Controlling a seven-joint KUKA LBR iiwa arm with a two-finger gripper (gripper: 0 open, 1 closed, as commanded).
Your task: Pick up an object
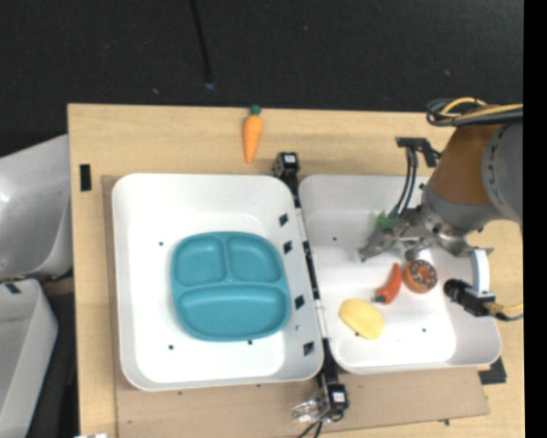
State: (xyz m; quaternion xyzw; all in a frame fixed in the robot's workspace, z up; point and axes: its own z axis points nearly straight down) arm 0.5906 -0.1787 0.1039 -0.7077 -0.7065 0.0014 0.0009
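Note:
My gripper (379, 244) is low inside the right bin (346, 199), near its middle, reaching in from the right. Just below it lies a small red-orange pepper-shaped toy (389, 285). A round brown object (420, 276) sits to the right of that toy, close under the wrist. A yellow lemon-like piece (361, 318) rests nearer the bin's front. A small green bit (381, 218) shows just above the gripper. I see nothing held by the gripper.
The left bin (136, 336) holds a blue divided plate (229, 286). An orange toy carrot (252, 135) lies on the wooden bench behind the bins. Black clips (300, 272) line the edge between the bins. Cables (410, 176) hang beside the arm.

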